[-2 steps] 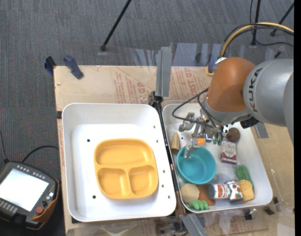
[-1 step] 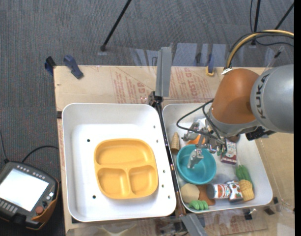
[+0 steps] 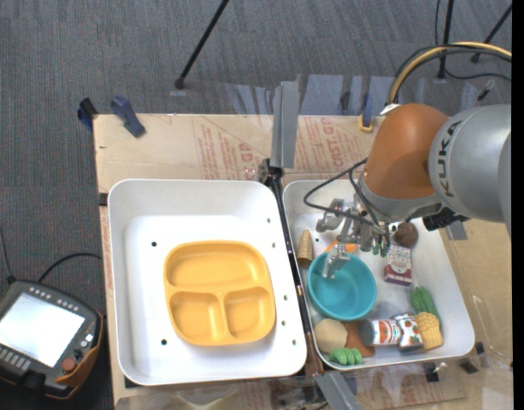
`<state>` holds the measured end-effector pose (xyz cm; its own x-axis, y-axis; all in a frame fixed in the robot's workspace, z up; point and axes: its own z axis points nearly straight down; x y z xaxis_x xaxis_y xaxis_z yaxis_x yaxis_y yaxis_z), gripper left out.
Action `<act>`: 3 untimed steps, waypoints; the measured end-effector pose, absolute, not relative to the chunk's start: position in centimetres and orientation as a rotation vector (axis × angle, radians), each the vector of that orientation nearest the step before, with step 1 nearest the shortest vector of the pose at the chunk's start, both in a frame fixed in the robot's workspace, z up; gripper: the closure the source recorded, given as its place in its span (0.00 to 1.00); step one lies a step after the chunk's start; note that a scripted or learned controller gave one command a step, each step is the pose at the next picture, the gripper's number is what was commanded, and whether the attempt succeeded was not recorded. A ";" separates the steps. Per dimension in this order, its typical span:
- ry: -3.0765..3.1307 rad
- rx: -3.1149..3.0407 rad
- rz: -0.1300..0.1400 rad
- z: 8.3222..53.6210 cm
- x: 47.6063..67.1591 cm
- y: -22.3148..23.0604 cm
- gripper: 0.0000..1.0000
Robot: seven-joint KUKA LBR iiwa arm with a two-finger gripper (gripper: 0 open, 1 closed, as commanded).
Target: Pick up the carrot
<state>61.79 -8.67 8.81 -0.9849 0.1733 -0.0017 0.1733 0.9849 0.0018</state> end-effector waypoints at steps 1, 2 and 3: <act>3.107 0.463 0.002 8.8 57.1 -8.8 0.00; 3.055 0.597 0.001 9.5 48.5 -9.4 0.00; 2.726 1.568 -0.001 8.7 51.3 -8.3 0.00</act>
